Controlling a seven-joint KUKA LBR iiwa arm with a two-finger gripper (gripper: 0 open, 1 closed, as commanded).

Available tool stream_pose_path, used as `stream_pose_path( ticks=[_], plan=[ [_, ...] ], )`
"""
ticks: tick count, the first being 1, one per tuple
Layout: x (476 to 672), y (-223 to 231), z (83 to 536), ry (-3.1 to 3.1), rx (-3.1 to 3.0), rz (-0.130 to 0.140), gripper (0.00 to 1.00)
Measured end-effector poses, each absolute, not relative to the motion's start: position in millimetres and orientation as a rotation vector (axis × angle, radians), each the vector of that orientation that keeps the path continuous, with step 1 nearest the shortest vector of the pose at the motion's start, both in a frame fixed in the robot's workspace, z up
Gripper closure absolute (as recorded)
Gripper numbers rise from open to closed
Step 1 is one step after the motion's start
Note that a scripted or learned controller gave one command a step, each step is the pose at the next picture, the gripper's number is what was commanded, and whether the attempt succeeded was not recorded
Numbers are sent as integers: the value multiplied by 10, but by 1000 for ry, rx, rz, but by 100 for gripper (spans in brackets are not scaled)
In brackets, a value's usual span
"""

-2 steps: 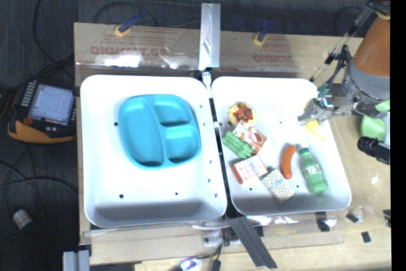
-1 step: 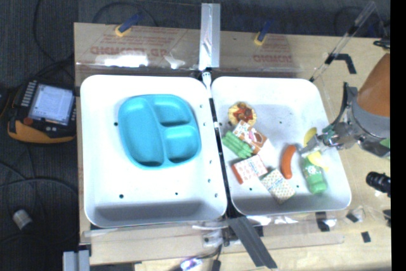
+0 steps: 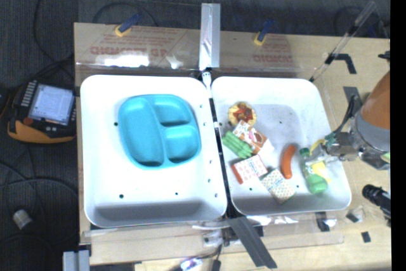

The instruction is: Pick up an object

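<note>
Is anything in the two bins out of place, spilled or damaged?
Nothing looks spilled or broken. The blue tray lies alone and slightly askew in the left bin. All the small items are heaped loosely in the right bin, among them a sausage and a green bottle, near the gripper.

I see the objects clustered in the right bin (image 3: pixel 320 110): a green bottle (image 3: pixel 315 179) near its right edge, an orange sausage (image 3: pixel 288 160) lying mid-bin, and small printed packets (image 3: pixel 250 168) toward its left edge.
</note>
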State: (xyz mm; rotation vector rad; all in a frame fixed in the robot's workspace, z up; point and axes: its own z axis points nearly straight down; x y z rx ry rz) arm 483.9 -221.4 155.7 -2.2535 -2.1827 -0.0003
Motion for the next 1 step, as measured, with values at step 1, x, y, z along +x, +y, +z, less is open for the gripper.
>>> stream_pose_path(
  ticks=[1],
  plan=[
    [4948,-1346,2107,-1934,-2471,5,100]
  ],
)
